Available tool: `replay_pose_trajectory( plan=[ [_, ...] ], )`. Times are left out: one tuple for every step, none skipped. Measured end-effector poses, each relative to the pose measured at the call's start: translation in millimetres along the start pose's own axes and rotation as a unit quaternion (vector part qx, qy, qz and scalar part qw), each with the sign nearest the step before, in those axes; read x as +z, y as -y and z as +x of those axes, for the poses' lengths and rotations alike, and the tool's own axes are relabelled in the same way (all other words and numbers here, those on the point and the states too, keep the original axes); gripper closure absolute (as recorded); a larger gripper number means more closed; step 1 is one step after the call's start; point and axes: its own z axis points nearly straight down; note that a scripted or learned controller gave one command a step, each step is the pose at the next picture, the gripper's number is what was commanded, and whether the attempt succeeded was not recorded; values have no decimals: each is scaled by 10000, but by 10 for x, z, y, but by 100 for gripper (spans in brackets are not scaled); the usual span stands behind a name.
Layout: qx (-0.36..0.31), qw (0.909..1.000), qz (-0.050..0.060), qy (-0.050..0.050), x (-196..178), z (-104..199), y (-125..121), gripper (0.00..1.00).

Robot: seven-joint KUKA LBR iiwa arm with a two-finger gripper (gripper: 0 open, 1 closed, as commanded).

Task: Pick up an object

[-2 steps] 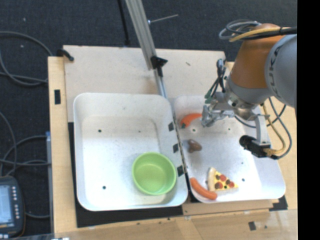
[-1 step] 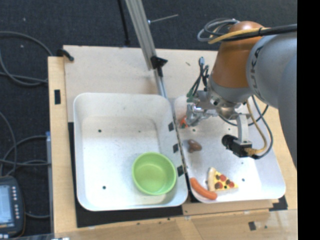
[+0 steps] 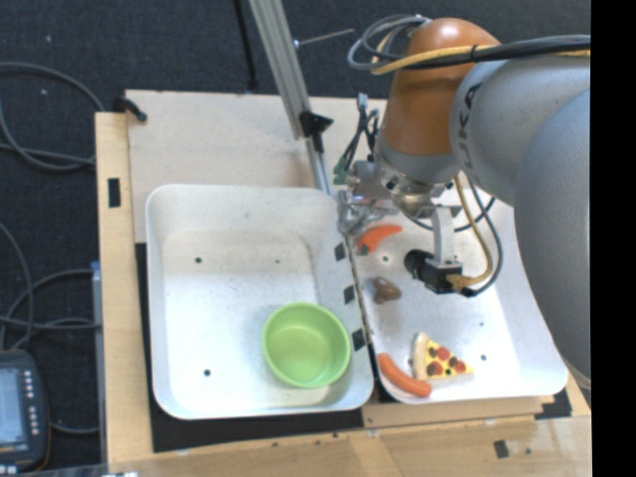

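The hand (image 3: 366, 217) hangs low over the orange carrot (image 3: 379, 235) in the right bin (image 3: 517, 356), apparently positioned to grasp it, though its grip cannot be told.

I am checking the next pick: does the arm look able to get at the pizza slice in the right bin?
Probably yes. The pizza slice lies uncovered near the front of the right bin, with only a sausage beside it.

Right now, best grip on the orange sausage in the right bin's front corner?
Probably from straight above, pinching the orange sausage across its narrow middle. It lies flat and elongated, running diagonally near the right bin front-left corner, with the pizza slice close beside it, so a side approach looks crowded.
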Motion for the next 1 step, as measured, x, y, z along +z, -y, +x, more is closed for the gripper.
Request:
replay_pose_trajectory(
  plan=[
    [-1,10000,5,-2,-62,591,-153,100]
  ],
)
